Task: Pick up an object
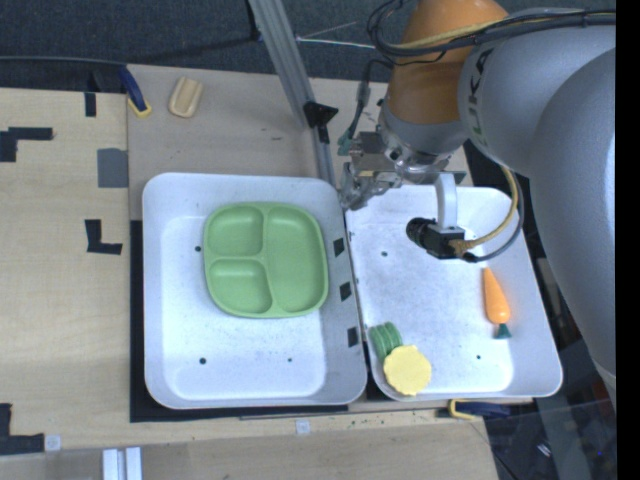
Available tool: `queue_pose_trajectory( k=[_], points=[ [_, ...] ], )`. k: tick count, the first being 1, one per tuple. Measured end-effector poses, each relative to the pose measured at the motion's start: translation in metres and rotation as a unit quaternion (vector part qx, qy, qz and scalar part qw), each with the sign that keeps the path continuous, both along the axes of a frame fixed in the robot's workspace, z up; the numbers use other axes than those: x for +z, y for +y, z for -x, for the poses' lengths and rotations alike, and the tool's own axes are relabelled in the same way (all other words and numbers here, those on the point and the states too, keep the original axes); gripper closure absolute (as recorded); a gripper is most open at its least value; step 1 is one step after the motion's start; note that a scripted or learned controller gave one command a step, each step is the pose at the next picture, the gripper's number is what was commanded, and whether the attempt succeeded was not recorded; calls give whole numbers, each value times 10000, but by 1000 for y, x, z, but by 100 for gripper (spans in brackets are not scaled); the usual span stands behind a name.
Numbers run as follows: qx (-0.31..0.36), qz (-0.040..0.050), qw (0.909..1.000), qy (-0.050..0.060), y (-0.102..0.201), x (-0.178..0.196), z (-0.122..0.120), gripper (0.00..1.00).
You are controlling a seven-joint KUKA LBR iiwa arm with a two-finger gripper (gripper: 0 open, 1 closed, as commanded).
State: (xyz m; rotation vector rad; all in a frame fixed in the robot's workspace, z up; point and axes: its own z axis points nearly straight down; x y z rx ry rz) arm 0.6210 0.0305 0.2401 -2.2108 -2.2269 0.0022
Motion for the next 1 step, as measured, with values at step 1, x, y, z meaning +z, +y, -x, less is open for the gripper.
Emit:
queue_pose_trajectory(
  k=[1],
  points=[
    [2, 1, 10000, 0, 62, -12, 1, 100]
  ],
)
